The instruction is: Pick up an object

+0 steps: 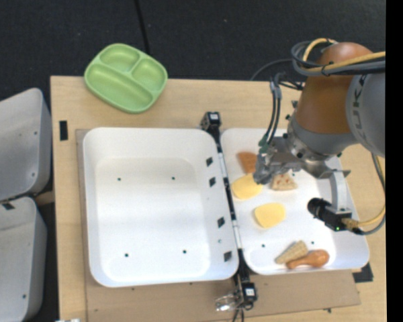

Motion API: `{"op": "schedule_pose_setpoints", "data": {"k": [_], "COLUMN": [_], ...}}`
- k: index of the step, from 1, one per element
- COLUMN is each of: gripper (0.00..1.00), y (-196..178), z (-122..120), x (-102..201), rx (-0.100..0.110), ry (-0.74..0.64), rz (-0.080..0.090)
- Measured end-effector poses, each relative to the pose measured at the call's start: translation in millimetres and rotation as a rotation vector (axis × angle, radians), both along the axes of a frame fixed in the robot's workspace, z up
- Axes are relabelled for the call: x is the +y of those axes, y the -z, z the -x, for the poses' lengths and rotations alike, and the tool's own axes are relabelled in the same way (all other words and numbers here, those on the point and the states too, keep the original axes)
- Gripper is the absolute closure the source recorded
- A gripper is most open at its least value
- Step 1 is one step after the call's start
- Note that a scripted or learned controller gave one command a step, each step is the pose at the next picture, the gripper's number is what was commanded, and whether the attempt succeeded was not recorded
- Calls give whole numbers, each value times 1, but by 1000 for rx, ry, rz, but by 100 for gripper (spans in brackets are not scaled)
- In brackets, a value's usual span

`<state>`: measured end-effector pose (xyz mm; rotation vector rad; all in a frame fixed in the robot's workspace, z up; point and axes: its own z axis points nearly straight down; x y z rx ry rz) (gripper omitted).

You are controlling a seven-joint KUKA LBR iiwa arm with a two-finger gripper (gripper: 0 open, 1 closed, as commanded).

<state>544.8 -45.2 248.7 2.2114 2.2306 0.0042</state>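
The right bin point(352, 247) holds several toy food pieces. Two yellow rounded pieces lie near its middle, one point(246, 188) closer to the divider and one point(269, 215) below it. An orange-brown piece point(247, 161) lies at the back, and a pizza-like wedge point(283, 182) lies beside the gripper. A tan wedge point(292, 251) and an orange carrot-like piece point(310, 259) rest near the front edge. My gripper point(265, 172) hangs low over the bin, between the orange-brown piece, the upper yellow piece and the pizza wedge. Its fingers are dark and hard to make out.
The left white bin point(94, 180) sits beside the right one, with a black-clipped divider point(223, 193) between them. A green divided plate point(127, 77) lies at the bench's back left corner. Cables loop over the arm's wrist point(326, 92).
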Motion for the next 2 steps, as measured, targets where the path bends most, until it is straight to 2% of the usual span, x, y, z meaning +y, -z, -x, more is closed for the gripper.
{"op": "schedule_pose_setpoints", "data": {"k": [1,2], "gripper": [100,100], "y": [4,-5], "z": [-25,-41], "x": [43,93], "rx": [0,0], "ry": [2,1], "rz": [1,0]}}
